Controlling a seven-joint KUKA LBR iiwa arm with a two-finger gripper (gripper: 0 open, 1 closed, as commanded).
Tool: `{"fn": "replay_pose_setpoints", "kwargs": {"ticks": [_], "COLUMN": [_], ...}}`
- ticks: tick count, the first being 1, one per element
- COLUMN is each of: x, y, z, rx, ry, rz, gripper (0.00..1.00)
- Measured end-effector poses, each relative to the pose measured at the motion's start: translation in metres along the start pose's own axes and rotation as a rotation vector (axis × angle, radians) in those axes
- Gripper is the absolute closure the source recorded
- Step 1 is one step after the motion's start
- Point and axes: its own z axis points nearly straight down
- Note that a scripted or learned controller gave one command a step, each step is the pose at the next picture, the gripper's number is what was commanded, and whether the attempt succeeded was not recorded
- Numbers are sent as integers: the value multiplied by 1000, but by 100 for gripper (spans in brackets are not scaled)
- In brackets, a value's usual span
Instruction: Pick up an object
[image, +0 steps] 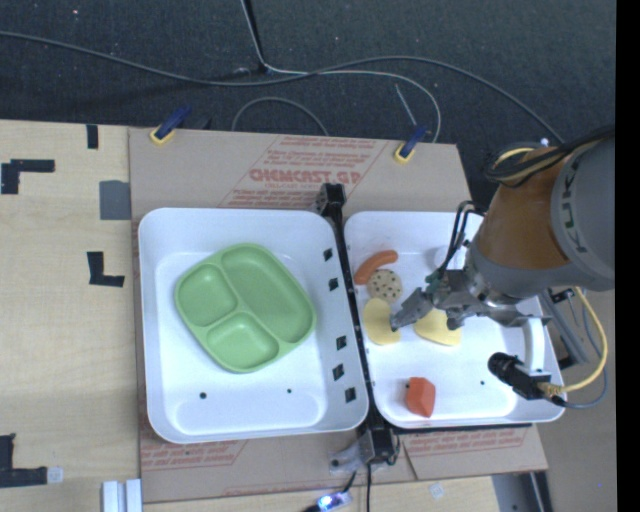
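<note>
Hovering tool, open wide, nothing gripped; your nearest pick, the yellow slice, lies just left, under its tip.

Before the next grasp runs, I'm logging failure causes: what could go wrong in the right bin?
1. The tool hovers between two pale yellow pieces; it may close on neither, or nudge one away.
2. The cookie and the sausage sit close by, so a push could scatter them.
3. The red piece lies apart, untouched.
</note>
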Motion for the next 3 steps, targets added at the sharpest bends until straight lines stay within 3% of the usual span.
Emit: {"fn": "replay_pose_setpoints", "kwargs": {"ticks": [1,2,3], "x": [0,1,-3], "y": [4,4,-1], "z": [45,33,-12], "rx": [0,-2,-9], "ry": [0,1,-1], "rz": [0,-1,0], "gripper": [0,100,100]}}
